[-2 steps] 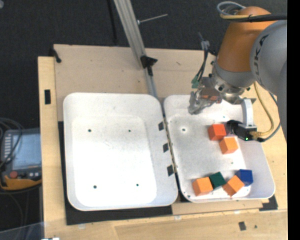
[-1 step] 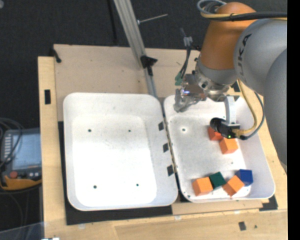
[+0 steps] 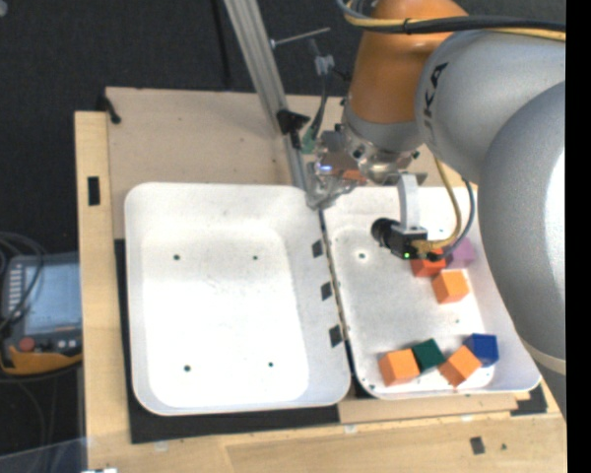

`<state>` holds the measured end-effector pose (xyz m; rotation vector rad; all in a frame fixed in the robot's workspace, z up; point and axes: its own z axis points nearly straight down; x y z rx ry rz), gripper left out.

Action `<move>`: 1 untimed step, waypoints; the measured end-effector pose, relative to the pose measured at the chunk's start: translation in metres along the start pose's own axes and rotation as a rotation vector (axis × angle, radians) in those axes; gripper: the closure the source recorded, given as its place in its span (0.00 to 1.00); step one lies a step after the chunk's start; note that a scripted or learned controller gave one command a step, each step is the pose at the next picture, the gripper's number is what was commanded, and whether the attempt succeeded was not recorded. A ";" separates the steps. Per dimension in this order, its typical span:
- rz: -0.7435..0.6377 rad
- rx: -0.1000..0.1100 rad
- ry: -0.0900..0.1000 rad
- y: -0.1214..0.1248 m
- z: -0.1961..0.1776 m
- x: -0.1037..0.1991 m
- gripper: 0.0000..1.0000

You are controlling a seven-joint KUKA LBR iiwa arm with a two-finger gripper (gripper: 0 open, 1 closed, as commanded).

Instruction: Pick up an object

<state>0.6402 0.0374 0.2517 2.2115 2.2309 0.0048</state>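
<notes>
Pincer (image 3: pixel 322 177) at right bin (image 3: pixel 374 304) far corner; spread or pressed, can't tell. Blocks (image 3: pixel 451 286) well apart from it: probably between targets.

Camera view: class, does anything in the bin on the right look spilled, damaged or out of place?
Nothing stands out. The loose blocks, among them a green block and a blue block, all lie inside the bin; none hangs over its rim or looks damaged.

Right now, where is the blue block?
The blue block is in the right-hand bin, near its front right corner in the camera view, beside an orange block, with a green block further left.
</notes>
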 end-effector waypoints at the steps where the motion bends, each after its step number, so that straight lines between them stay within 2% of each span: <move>1: 0.001 0.001 -0.001 0.007 -0.001 0.045 1.00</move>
